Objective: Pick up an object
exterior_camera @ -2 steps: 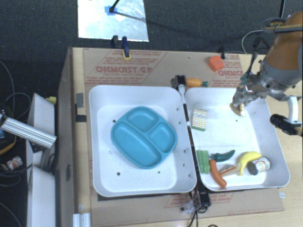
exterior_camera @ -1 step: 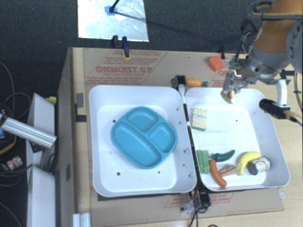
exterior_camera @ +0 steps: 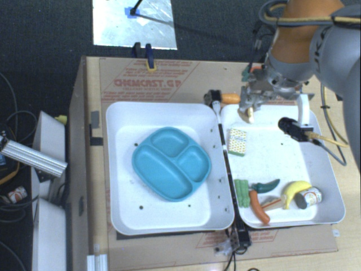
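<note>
My gripper (exterior_camera: 247,109) hangs over the far left corner of the right bin (exterior_camera: 321,168), close to the divider. A small tan shape (exterior_camera: 246,116) shows right at its tip; I cannot make out whether it is held. An orange item (exterior_camera: 230,99) lies on the rim just left of the gripper. Below it in the bin rests a dotted pale card (exterior_camera: 237,141). Along the near side lie a green piece (exterior_camera: 241,192), a dark green pepper (exterior_camera: 266,184), an orange carrot (exterior_camera: 258,206), a banana (exterior_camera: 295,191) and a small can (exterior_camera: 309,197).
The left bin (exterior_camera: 124,208) holds a blue divided plate (exterior_camera: 171,162). A black part with a yellow cable (exterior_camera: 293,129) sticks into the right bin's far side. The arm's grey body and orange band (exterior_camera: 307,27) loom above the back right corner.
</note>
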